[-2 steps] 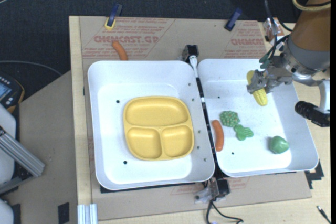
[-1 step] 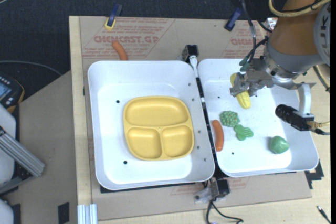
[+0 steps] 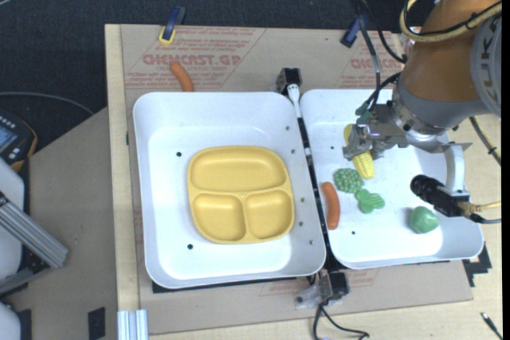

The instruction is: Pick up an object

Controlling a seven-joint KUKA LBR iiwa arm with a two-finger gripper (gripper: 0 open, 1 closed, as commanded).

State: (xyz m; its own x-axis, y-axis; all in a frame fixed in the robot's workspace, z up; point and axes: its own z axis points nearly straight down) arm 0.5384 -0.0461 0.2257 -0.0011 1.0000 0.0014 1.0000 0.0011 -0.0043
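Over the right bin point(image 3: 398, 247), the hand point(image 3: 362, 141) hangs low just above a yellow corn cob point(image 3: 363, 164); whether it is open or grips anything is hard to tell. Its wrist hides the bin's far right corner. Nearer lie two broccoli pieces point(image 3: 348, 180), a sausage point(image 3: 331, 205) by the left wall, and a green pepper point(image 3: 423, 220). A yellow divided plate point(image 3: 239, 193) sits in the left bin point(image 3: 159, 171), with open floor around it.

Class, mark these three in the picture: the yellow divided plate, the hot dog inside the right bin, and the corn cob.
yellow divided plate point(image 3: 239, 193): camera view, plate centre.
hot dog point(image 3: 331, 205): camera view, mid-length.
corn cob point(image 3: 364, 166): camera view, kernels.
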